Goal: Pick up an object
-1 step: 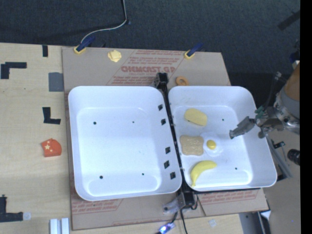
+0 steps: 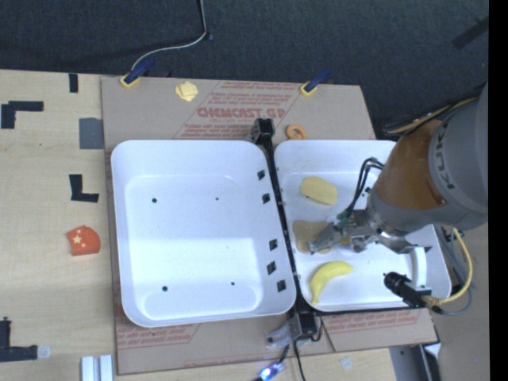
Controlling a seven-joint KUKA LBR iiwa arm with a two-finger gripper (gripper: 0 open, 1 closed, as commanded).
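Banana, yellow and curved, lies on the floor of the right-hand white bin, near that bin's front edge. Its long axis runs on a slant: the upper end points toward the right and away from the camera, the lower end points down toward the front-left corner of the bin, close to the divider where the two bins meet.

Just above the banana, the end effector of the grey arm sits low over the same bin, pointing left toward the divider. It rests at a tan, flattish object that lies against the bin floor beside the divider. Whether the end effector is spread or closed cannot be told from this angle, and nothing can be seen held in it. The banana lies apart from it, untouched.

Farther back in the right bin lies a pale yellow oval lump, its long axis roughly left to right.

The left white bin sits beside it on a brown cardboard sheet spread on the counter. On the cardboard behind the bins lie a small yellow piece and a small orange ring. A red object rests on the counter, well to the left of both bins.
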